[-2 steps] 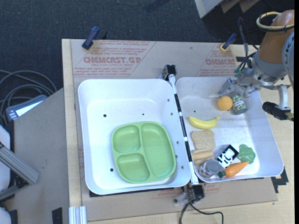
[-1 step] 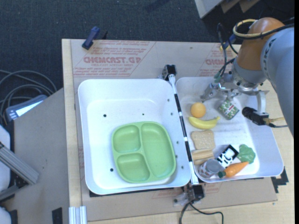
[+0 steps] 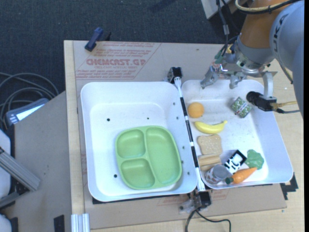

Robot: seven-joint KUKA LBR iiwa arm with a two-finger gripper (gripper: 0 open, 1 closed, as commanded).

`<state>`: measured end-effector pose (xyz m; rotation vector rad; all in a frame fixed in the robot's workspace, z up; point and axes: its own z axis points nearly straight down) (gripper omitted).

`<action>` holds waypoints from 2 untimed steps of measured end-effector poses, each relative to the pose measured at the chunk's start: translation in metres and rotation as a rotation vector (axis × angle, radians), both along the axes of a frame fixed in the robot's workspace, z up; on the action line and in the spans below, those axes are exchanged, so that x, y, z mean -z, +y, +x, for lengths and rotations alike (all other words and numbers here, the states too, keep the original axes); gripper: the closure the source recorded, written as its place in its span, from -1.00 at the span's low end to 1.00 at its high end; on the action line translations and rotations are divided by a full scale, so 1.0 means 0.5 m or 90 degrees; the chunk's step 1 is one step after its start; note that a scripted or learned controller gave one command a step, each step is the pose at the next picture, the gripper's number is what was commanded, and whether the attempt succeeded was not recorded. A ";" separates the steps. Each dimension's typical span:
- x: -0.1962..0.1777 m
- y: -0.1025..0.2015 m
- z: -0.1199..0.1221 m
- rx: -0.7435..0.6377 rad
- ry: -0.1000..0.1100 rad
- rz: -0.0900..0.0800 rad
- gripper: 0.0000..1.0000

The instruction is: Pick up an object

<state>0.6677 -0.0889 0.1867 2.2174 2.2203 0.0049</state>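
The gripper (image 3: 221, 79) hung over the far edge of the right bin (image 3: 275, 144), its two fingers (image 3: 207, 79) spread apart with nothing between them, so no object was held. The arm reached in from the right, wrist above the bin's back wall, probably staged high to clear the rim before a descent. Candidate objects all lay in the right bin: an orange (image 3: 195, 110) near the divider, a banana (image 3: 210, 126) just below it, a slice of bread (image 3: 209, 144), a tan block (image 3: 208, 159) under that, a small green patterned packet (image 3: 240, 106) nearest the gripper, and a crowded cluster at the near corner with a carrot (image 3: 244, 174), a broccoli piece (image 3: 255, 158), a black and white item (image 3: 233, 161) and a grey can (image 3: 218, 173). The left bin (image 3: 96, 105) held a green divided plate (image 3: 147, 156). Judged: pick not yet started; the packet and orange sat apart from neighbours, easier targets than the packed corner, where fingers could hit adjacent items
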 end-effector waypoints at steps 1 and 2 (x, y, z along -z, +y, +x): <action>-0.072 -0.124 -0.002 0.001 0.001 -0.001 -1.00; 0.097 -0.220 -0.005 0.002 0.005 0.000 -1.00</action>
